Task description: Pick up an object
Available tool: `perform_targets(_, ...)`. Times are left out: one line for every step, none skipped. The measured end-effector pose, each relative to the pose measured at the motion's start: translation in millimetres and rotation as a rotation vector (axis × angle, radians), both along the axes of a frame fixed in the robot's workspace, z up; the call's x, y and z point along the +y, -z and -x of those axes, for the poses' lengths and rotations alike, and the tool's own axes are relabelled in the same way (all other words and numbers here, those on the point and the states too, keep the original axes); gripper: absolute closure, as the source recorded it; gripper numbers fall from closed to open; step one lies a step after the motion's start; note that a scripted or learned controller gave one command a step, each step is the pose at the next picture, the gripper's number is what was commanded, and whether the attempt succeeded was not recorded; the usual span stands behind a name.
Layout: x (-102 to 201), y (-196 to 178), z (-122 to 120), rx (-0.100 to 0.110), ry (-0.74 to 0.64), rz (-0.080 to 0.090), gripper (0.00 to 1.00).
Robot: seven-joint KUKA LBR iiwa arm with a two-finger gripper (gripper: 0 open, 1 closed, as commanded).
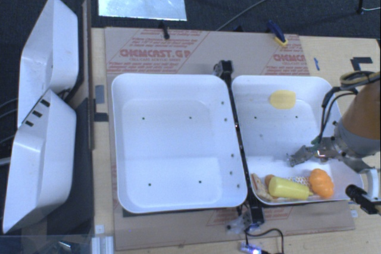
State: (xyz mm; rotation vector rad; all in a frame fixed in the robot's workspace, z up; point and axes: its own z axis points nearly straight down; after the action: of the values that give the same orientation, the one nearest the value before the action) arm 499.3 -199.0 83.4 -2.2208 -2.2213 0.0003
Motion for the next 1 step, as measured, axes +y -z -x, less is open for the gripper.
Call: perform_targets(-0.4,-11.1,-0.6,-0.002,0.001,0.001,1.0)
